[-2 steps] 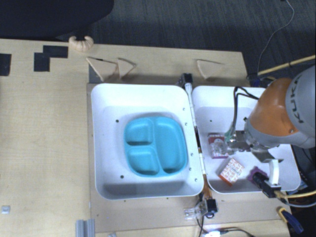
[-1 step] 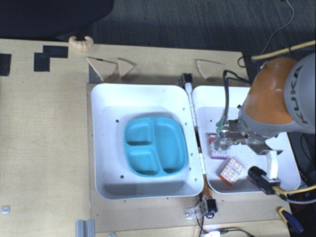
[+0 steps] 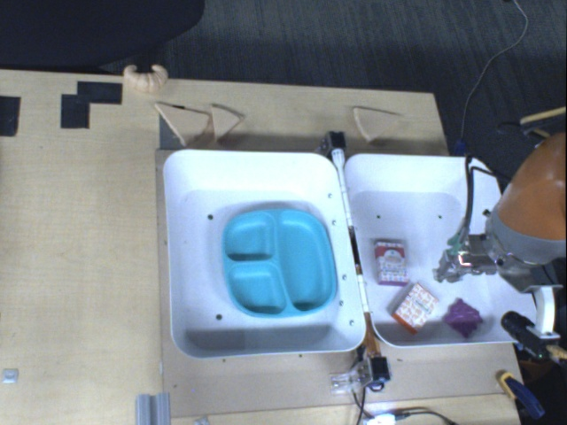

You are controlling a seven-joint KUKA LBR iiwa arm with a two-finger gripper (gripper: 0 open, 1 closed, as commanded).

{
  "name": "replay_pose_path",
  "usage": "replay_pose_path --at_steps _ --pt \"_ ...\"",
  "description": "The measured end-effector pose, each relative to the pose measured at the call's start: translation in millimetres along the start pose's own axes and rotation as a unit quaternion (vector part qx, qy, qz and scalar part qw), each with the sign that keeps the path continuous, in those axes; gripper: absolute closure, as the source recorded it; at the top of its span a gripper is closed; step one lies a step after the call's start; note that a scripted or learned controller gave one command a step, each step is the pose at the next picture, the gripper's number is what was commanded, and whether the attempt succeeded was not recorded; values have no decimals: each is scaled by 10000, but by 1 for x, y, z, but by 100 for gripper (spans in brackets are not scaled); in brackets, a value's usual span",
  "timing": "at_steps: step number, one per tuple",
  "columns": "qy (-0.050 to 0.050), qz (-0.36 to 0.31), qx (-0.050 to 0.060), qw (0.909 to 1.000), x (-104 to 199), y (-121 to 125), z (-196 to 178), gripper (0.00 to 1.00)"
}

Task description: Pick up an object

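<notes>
While my arm reaches in from the right edge of the bench [image 3: 80,237], my hand [image 3: 454,265] hangs over the right side of the right bin [image 3: 416,184], close to that bin's right wall. I cannot tell how far my hand is open, because its tip is small and blurred against the white floor; nothing shows within it.

Three small things lie in the right bin, toward its front edge. A red and white packet [image 3: 390,261] sits near the bin's middle. A patterned red and white box [image 3: 414,307] lies tilted just in front of it, near the front wall. A purple object [image 3: 462,317] rests near the front right corner, just in front of my hand.

In the left bin [image 3: 190,193] lies a blue divided tray [image 3: 280,260], filling its middle.

I judge this to be the approach step: I am hovering, with no object chosen for certain. The purple object is nearest. My next move calls for shifting toward the front wall, centring over one thing, then descending without catching the bin wall.
</notes>
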State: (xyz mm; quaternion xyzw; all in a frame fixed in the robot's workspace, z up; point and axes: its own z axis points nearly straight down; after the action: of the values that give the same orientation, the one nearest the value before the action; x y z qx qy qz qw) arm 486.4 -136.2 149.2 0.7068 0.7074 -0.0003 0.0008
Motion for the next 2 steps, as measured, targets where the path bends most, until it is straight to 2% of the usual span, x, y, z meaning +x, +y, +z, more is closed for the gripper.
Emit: replay_pose_path --at_steps 1,2 --pt "7 -7 -5 10000 1 1 0 0" --pt "6 -5 -28 10000 2 2 63 0"
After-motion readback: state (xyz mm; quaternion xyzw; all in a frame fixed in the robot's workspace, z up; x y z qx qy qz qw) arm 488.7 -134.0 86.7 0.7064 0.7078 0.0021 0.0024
